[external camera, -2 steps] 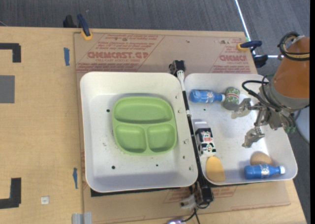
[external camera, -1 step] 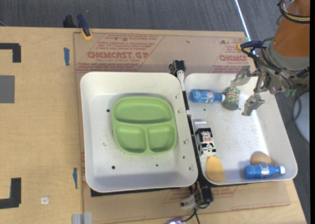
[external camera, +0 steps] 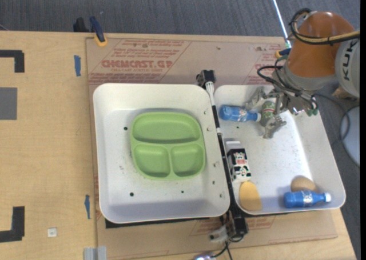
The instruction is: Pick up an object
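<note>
The gripper (external camera: 269,117) hangs low over the back of the right bin (external camera: 320,139), beside a small blue bottle (external camera: 237,114) lying on its side; whether its jaws are wide or narrow I cannot tell — the metal there is a blur. The bottle looks light, stiff and rounded, likely to roll; best pinched across its middle. Nearer the front lie a second blue bottle (external camera: 305,198), a tan lump (external camera: 303,183) and a yellow piece (external camera: 249,195); the left bin (external camera: 108,139) holds a green divided tray (external camera: 168,143).
</note>
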Controlling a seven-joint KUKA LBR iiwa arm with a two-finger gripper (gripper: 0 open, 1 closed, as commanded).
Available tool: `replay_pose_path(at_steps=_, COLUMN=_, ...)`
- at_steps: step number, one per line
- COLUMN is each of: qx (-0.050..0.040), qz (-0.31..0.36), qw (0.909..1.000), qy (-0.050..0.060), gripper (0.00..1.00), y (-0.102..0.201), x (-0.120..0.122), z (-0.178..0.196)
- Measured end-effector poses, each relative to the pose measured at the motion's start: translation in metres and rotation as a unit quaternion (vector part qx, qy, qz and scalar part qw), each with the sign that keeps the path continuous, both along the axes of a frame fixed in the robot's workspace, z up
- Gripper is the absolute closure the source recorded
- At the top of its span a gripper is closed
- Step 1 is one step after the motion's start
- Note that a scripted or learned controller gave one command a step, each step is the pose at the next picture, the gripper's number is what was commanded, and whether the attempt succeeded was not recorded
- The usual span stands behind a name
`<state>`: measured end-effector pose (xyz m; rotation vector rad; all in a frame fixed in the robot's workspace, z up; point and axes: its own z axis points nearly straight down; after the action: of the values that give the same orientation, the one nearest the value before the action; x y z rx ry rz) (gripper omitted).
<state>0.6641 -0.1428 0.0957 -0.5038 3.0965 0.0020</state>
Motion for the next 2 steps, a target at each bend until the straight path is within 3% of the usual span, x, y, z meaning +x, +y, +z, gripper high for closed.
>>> replay_pose_path(at_steps=1, qx=-0.0009, qz=0.194, qw=0.981, qy=-0.001, gripper=0.0, y=0.01, x=0.004, z=-0.01)
replay_pose_path(at_steps=2, qx=-0.0005, qz=0.192, qw=0.9814, qy=-0.006, gripper=1.0, y=0.011, x=0.006, z=0.003)
